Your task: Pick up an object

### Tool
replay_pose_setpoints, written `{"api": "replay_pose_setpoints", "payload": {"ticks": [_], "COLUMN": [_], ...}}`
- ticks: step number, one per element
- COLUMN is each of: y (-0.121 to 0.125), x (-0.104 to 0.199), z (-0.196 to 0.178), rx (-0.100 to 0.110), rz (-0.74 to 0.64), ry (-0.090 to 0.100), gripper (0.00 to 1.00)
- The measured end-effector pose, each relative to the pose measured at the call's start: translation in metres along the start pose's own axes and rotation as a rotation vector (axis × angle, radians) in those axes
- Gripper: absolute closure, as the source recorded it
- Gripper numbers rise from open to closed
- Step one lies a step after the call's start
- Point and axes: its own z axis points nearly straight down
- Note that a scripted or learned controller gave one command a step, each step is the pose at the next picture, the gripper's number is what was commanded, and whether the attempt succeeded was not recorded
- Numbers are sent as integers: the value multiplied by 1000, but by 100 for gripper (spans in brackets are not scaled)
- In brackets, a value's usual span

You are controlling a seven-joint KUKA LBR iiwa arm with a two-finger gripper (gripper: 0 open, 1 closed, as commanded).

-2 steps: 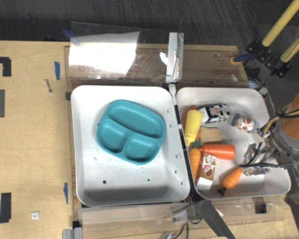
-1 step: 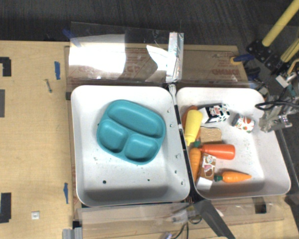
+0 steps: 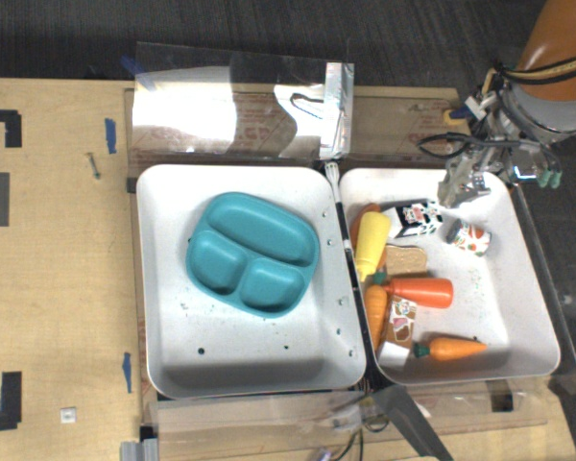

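Note:
The right white bin (image 3: 533, 301) holds several toy foods. A yellow corn-like piece (image 3: 370, 241) lies along its left wall, with a tan bread slice (image 3: 404, 257) beside it. An orange cylinder (image 3: 423, 291) lies in the middle. One carrot (image 3: 375, 317) lies at the left and another carrot (image 3: 453, 349) at the front. A black-and-white piece (image 3: 418, 216) sits near the back, and a small white-and-orange piece (image 3: 472, 241) lies to its right. My gripper (image 3: 459, 188) hangs over the bin's back right corner, just above and between those last two pieces, and nothing is seen in it.
The left white bin (image 3: 163, 334) holds a teal divided plate (image 3: 252, 253). A clear plastic sheet (image 3: 240, 109) stands behind it. Cables (image 3: 446, 144) trail near the wrist at the back right. Wooden bench (image 3: 48, 286) lies to the left.

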Motion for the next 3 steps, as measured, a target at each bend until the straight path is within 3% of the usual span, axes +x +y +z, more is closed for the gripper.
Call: {"api": "replay_pose_setpoints", "payload": {"ticks": [1, 2, 3], "y": [49, 106, 49], "x": [-6, -47, -48], "z": [20, 22, -11], "rx": [0, 0, 4], "rz": [-13, -23, -225], "ry": [5, -2, -5], "gripper": [100, 100, 100]}}
